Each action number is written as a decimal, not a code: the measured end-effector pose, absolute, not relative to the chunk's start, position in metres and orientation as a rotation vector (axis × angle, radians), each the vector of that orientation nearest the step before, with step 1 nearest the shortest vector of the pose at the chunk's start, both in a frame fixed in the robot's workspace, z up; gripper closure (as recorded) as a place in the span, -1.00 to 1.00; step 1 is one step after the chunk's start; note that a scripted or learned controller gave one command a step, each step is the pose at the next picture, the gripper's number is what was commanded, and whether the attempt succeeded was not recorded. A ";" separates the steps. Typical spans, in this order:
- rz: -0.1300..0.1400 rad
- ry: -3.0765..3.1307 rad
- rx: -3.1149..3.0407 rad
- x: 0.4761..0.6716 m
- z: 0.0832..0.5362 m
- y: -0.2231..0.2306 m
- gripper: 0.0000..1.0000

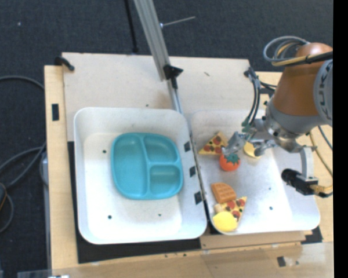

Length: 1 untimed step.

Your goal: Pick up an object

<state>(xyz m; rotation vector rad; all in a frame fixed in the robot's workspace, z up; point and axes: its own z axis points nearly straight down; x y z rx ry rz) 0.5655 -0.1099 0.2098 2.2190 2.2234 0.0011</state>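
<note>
1. Tomato [229, 161]: right bin [290, 213], landmark.
2. Tool [239, 145]: just above tomato; finger spread cannot be told.
3. Pizza slice [213, 145] left of tomato; waffle [223, 192], lemon [224, 221] below.
4. Teal tray [146, 165]: far left.

Was a grey arm [294, 117] with a broad orange band [298, 86], looped grey cables [281, 46] and metal gripper [239, 146].

Smooth plastic turquoise tray [147, 166] (slightly glossy), matt white bins [93, 213].
</note>
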 end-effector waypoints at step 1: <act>0.002 2.222 2.220 0.566 0.210 -0.110 -1.00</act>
